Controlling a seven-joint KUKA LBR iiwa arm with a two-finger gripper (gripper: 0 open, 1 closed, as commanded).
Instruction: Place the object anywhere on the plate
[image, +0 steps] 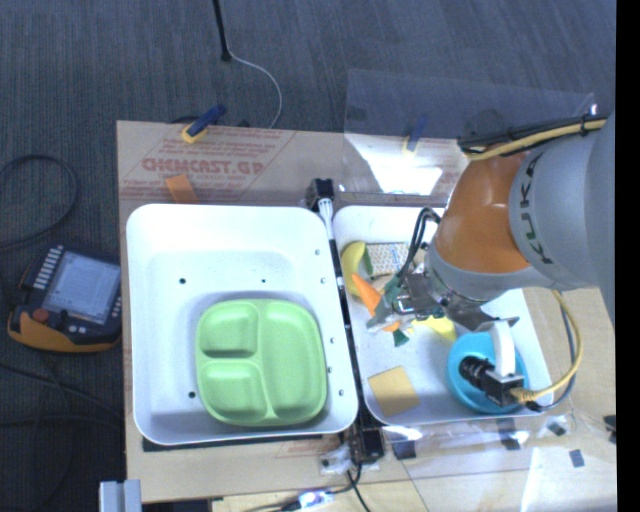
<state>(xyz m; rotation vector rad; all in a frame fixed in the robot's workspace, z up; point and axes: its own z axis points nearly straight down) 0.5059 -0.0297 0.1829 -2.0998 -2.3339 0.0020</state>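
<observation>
1. Handheld controller (68, 300) sits on the floor off the bench, at 9 o'clock from the left bin.
2. Left bin (170, 235): white, shallow. It holds the green plate (263, 362), which has divided compartments and sits toward the bin's 5 o'clock corner. Nothing lies on the plate.
3. Cardboard sheet (210, 160) lies under both bins, with red print visible at 12 o'clock of the left bin. A blue clamp (203, 121) grips its top edge.
4. Right bin (440, 405) touches the left bin along the centre rims. It holds loose items:
   - yellow piece (352, 258) at its 11 o'clock, by the centre rim
   - speckled sponge-like block (385, 258) just beside the yellow piece, at its 3 o'clock
   - orange carrot-shaped object (365, 293) at 6 o'clock of the yellow piece
   - tan block (393, 389) at the bin's 7 o'clock
   - blue bowl (478, 375) at 4 o'clock, partly hidden by arm hardware
5. Gripper (398, 315) is down over the middle of the right bin, just at 4 o'clock of the carrot-shaped object. Small green and orange bits show around the fingertips. Can't tell whether the hand is wide, narrow or holding anything.
6. Arm (520, 215): grey with an orange band, enters from 3 o'clock and covers the bin's upper right.
</observation>
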